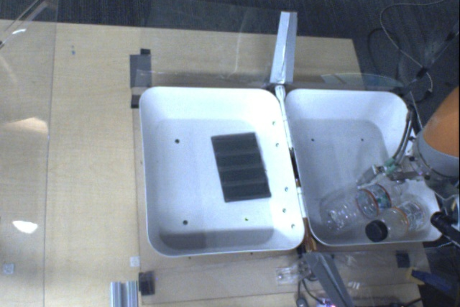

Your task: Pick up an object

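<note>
Jaws on the gripper (pixel 386 170) are too small and cluttered to read, so I cannot tell how they stand. Going left to right: a dark ribbed pad (pixel 241 167) lies flat in the left bin (pixel 162 154). In the right bin (pixel 338 118), clear plastic bottles (pixel 359 206) lie just below the gripper, one with a black cap (pixel 376 231), near the front right corner.

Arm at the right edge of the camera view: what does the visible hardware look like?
An orange band curves over a grey wrist section. Thin dark cables run down beside it toward the gripper, a small metallic assembly with a greenish spot, above the right bin.
</note>
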Controlling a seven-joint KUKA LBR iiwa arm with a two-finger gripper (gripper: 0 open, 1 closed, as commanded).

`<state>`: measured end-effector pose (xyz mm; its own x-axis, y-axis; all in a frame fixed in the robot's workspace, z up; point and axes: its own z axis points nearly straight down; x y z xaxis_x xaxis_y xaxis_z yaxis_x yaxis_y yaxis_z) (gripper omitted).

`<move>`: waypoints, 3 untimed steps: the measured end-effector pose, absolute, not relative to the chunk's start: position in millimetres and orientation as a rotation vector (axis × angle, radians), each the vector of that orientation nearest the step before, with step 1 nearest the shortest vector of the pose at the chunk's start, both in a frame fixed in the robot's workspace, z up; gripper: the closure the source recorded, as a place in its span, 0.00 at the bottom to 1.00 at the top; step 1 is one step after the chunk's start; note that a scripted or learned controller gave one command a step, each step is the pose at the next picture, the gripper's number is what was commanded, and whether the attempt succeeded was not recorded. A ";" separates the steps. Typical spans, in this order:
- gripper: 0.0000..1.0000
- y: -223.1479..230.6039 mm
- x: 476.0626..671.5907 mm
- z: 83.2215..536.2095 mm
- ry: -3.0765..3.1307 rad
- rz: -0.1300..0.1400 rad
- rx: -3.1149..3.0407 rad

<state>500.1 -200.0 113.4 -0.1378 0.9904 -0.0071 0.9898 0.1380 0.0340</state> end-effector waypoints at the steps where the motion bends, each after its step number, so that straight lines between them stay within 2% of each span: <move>1: 0.00 -193.1 492.8 90.0 2.488 0.012 1.890; 2: 0.00 -127.5 492.7 90.4 2.553 0.013 1.799; 3: 1.00 -125.8 496.8 102.8 2.549 0.023 1.789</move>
